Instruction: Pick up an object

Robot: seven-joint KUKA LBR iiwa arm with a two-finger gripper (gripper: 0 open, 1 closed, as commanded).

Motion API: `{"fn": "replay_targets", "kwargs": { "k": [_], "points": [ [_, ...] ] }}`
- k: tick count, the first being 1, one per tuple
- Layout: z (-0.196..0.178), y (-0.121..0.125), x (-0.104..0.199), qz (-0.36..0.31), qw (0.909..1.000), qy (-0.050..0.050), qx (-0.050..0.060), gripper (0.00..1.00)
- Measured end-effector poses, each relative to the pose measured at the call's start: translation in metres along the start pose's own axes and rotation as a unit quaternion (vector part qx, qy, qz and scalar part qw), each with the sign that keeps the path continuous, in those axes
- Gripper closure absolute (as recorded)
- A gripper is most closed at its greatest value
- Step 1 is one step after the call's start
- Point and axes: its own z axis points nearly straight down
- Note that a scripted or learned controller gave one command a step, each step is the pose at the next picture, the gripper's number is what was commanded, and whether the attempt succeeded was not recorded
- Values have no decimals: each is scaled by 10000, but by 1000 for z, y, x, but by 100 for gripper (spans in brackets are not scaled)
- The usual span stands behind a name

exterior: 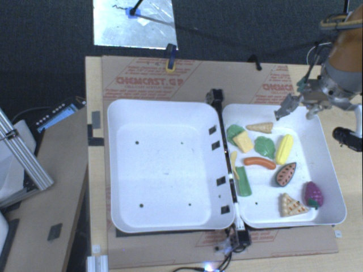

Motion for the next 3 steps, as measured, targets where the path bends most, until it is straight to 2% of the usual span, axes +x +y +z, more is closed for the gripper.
{"fn": "replay_targets", "kwargs": {
  "k": [1,2,3],
  "points": [
    [140,-106,1,20,10000,21,61,0],
    [165,-41,-31,-10,10000,-12,-21,0],
    [168,43,9,9,9999,11,172,0]
  ]
}}
